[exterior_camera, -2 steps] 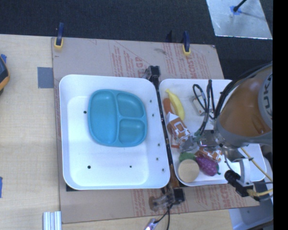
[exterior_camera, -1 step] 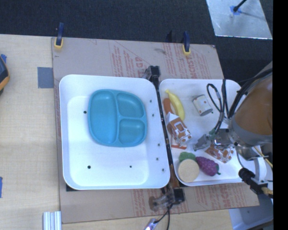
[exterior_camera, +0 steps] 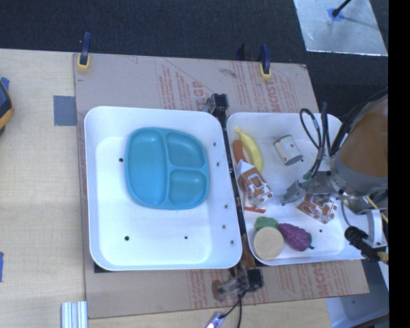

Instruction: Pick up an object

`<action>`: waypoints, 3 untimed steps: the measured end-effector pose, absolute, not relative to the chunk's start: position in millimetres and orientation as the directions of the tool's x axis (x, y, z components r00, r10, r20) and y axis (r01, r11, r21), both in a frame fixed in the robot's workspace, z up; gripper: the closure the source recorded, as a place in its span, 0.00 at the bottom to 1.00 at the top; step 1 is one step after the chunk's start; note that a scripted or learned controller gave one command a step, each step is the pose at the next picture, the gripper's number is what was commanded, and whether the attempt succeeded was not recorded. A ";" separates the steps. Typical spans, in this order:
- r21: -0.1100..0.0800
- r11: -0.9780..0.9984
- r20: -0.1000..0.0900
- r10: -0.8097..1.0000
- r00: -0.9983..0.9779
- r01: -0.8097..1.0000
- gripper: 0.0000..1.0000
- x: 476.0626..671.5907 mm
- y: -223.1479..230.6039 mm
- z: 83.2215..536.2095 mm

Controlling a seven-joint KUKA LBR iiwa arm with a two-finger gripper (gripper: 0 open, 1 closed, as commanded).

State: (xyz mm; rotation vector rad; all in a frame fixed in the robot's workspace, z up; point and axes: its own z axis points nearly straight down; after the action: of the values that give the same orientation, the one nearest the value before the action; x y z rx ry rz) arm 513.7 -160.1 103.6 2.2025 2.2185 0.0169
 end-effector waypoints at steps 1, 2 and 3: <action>0.026 0.006 -0.013 1.000 -0.006 1.000 0.00 586.6 -118.2 103.1; 0.033 0.006 -0.017 1.000 -0.005 0.999 1.00 588.9 -121.1 117.1; 0.004 0.001 -0.004 1.000 -0.001 1.000 1.00 520.3 -214.5 111.8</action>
State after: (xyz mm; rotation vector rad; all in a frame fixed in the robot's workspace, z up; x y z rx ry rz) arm 520.3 -214.5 111.8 2.2168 2.2185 0.0000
